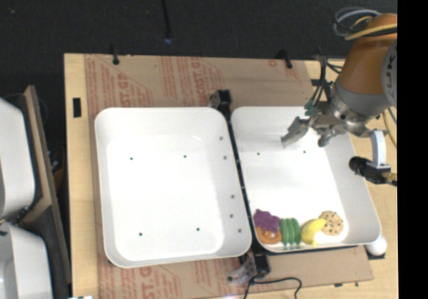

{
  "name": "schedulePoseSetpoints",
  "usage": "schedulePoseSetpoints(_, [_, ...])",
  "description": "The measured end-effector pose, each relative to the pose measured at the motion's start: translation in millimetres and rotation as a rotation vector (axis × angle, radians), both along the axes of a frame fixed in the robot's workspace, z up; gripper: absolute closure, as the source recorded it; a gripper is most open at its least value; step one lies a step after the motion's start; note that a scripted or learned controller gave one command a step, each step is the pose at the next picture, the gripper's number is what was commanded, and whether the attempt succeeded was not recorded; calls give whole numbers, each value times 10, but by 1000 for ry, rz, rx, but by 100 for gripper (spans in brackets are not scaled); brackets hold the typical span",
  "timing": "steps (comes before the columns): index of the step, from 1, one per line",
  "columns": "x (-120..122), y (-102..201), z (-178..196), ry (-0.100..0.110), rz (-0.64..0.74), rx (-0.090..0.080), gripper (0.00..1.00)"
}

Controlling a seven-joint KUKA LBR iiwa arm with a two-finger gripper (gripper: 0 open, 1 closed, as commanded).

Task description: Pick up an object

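Plastic-looking, probably light and stiff, maybe slick: toy foods (297, 229) huddled touching along the right bin's (348, 177) near wall, the cookie (331, 223) at the row's end likely easiest to pinch across, gripper (309, 133) spread open, empty, well apart near the far side.

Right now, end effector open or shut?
Open: the end effector has its two fingers spread apart above the right bin, nothing between them.

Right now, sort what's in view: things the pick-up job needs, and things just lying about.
Job:
hand, above the right bin
purple toy
green toy
yellow toy
cookie
right bin

Lying about:
left bin
cardboard sheet
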State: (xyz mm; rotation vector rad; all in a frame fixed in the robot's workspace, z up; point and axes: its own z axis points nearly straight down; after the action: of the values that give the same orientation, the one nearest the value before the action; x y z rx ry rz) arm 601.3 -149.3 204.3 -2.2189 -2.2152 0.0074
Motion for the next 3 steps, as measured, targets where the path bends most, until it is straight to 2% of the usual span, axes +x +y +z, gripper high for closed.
schedulePoseSetpoints(1, [18, 2, 48, -9, 1, -1, 0])
schedulePoseSetpoints(3, [57, 14, -1061, -4, 1, -1, 0])
